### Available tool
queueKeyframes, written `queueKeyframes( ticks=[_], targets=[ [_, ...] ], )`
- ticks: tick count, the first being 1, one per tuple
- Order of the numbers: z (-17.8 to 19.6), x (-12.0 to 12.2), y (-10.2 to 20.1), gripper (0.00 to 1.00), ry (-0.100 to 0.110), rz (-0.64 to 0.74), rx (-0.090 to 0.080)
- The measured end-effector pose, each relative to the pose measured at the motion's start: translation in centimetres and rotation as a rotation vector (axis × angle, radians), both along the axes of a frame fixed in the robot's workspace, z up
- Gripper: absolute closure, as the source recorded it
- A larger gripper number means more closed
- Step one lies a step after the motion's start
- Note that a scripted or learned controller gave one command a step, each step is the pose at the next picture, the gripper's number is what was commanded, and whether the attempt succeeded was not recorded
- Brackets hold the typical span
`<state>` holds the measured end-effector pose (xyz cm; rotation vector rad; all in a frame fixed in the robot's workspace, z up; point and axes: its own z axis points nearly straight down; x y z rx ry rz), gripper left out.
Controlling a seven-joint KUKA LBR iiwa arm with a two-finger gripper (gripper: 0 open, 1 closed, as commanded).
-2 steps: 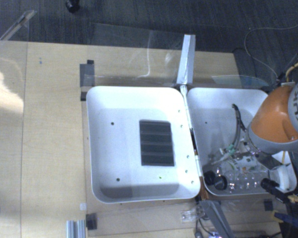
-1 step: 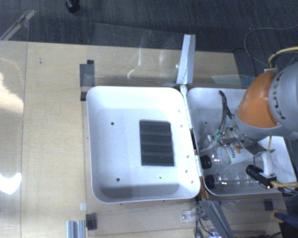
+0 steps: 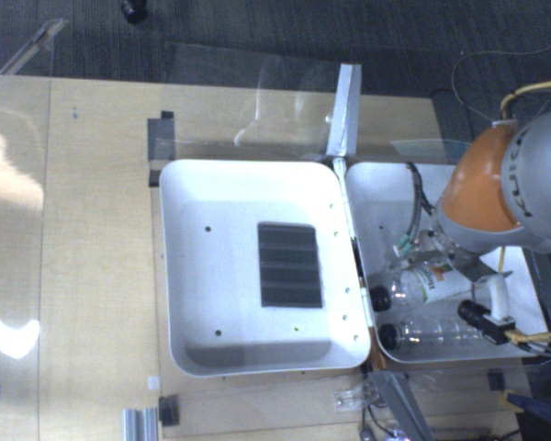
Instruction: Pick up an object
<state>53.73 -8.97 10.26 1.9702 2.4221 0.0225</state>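
- Camera view, right bin [image 3: 378, 184]: a clear plastic bottle [image 3: 424, 287] with a black cap lies on its side towards 6 o'clock of the bin floor, cap pointing to 9 o'clock, a pale label around its body.
- A second clear bottle [image 3: 433, 335], also black-capped and on its side, lies just beside the first at its 6 o'clock, along the bin's near wall, cap likewise to 9 o'clock.
- The gripper [image 3: 429, 257] sits low in the same bin, at 12 o'clock of the first bottle and close over it. Whether it touches the bottle is unclear, and whether it is parted or closed cannot be told.
- The grey arm [image 3: 537, 177] enters from 3 o'clock. Its orange band [image 3: 477, 196] hangs over the right half of this bin.
- Left bin [image 3: 202, 186]: touching the right bin along their shared edge. A dark ribbed rectangular panel [image 3: 290, 265] lies flat near its centre, long side running 12 to 6 o'clock.
- A grey upright bar [image 3: 346, 108] stands at 12 o'clock of the seam between the bins.
- Both bins rest on the pale wooden bench [image 3: 92, 246].
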Motion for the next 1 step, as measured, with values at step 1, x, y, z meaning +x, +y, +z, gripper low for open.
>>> queueKeyframes(
  ticks=[1],
  targets=[
    [5.55, 5.63, -0.71, 1.0, 0.019, 0.104, -0.001]
  ],
)
